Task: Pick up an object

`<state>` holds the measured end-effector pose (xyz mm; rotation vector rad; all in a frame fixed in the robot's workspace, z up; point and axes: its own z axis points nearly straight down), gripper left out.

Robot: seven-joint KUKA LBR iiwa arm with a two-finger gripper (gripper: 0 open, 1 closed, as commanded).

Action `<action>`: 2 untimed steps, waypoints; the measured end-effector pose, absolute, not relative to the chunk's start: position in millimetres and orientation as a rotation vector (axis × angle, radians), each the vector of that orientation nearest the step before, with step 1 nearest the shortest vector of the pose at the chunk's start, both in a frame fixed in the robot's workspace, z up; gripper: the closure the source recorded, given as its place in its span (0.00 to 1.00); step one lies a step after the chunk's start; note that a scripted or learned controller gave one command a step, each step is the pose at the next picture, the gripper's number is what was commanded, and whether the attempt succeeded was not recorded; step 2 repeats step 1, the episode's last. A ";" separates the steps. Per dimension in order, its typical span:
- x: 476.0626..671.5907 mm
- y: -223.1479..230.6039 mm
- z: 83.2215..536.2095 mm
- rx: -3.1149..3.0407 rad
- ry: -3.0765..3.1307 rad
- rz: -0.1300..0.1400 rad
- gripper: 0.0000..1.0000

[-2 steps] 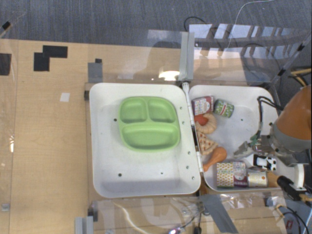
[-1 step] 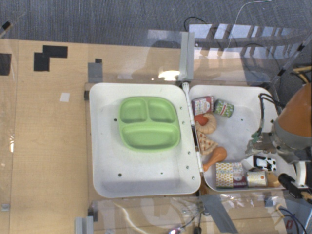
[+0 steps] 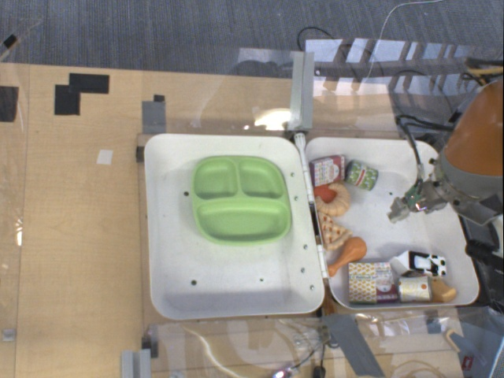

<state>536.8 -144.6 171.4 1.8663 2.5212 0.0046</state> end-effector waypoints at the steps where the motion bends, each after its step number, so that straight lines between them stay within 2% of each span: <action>1: 575.9 -156.5 167.8 2.187 2.250 0.003 1.00; 2: 575.9 -156.5 167.8 2.187 2.250 0.003 1.00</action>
